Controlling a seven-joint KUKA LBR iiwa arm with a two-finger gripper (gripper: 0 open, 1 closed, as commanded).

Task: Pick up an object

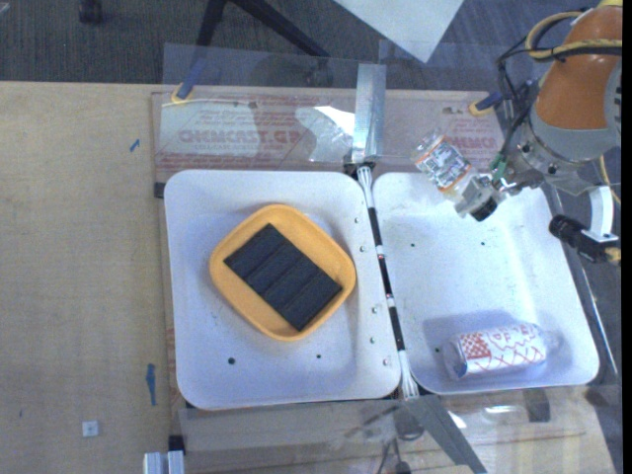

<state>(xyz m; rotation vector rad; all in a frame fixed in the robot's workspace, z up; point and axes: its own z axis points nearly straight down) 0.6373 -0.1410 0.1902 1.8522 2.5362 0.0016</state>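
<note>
A yellow rounded-square dish lies in the middle of the left bin, with a black ridged slab resting in it. A red-and-white patterned cylinder in clear wrap lies on its side near the front of the right bin. My gripper hangs over the back left corner of the right bin, far from the cylinder and apart from the dish. Nothing shows between its fingers.
A row of rivets runs along the seam between the two bins. Behind the bins lies a clear plastic sheet on the bench, with an upright metal strip. An office chair base stands beyond.
</note>
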